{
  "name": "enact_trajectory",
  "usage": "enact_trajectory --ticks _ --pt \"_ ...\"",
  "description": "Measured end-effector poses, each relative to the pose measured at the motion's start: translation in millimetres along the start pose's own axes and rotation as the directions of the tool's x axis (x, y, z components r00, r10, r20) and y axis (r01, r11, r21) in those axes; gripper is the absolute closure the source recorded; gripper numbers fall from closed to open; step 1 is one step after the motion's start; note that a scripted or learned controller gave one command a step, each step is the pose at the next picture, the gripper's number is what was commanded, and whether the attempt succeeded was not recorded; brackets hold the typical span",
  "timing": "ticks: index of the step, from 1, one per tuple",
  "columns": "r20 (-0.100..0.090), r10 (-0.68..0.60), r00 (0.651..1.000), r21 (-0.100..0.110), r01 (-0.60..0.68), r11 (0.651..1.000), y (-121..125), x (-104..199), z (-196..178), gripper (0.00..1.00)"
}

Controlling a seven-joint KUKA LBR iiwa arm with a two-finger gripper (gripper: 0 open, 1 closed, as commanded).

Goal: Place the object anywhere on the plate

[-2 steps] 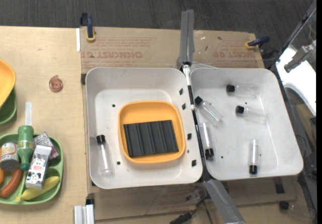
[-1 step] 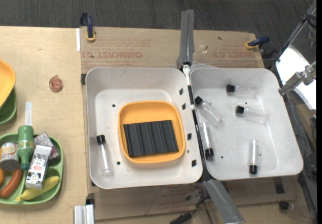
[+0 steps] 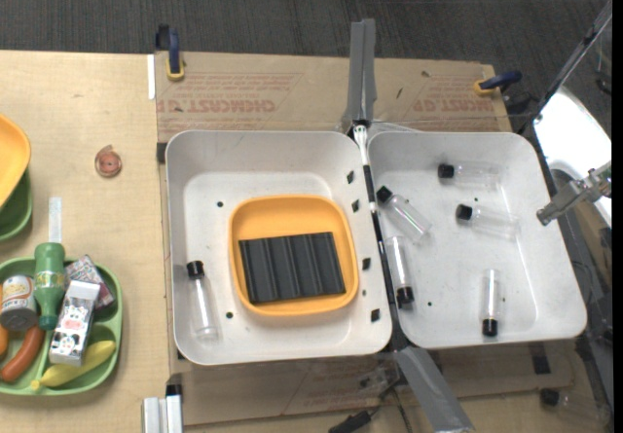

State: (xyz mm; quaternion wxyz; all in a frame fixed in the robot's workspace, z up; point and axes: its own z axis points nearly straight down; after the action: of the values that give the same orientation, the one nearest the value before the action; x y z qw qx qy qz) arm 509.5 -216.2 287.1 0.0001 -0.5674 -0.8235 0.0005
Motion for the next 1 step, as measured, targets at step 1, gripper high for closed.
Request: enact_trajectory --ticks 1 --pt "0.001 0.023 1.000 -0.001 -0.023 1.000 -31.3 5.0 -25.0 0.00"
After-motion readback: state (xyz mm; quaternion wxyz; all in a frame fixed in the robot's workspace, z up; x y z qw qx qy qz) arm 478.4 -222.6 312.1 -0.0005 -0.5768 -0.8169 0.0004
